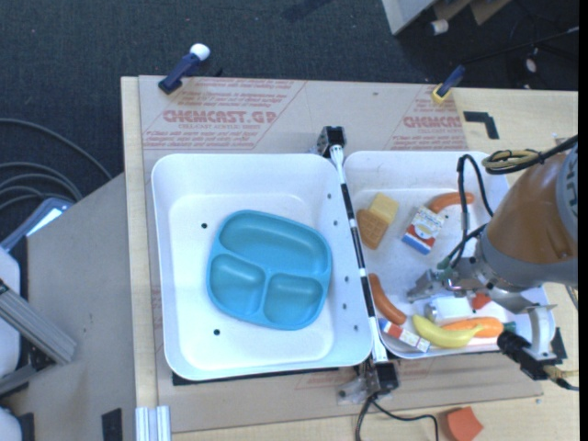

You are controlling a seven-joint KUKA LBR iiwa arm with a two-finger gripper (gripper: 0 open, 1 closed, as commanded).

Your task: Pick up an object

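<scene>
My gripper reaches down into the right bin, low over its front part. Just below it lie a yellow banana and an orange carrot. A red hot dog lies to its left along the divider. Farther back sit a tan block of bread, a small white and red carton and an orange sausage. I see nothing lifted in the gripper. The orange wrist band hides the bin's right side.
A blue divided plate lies in the left bin. A black cable loops over the right bin beside the arm. Clamps sit at the divider's ends. An orange block rests on the bench in front.
</scene>
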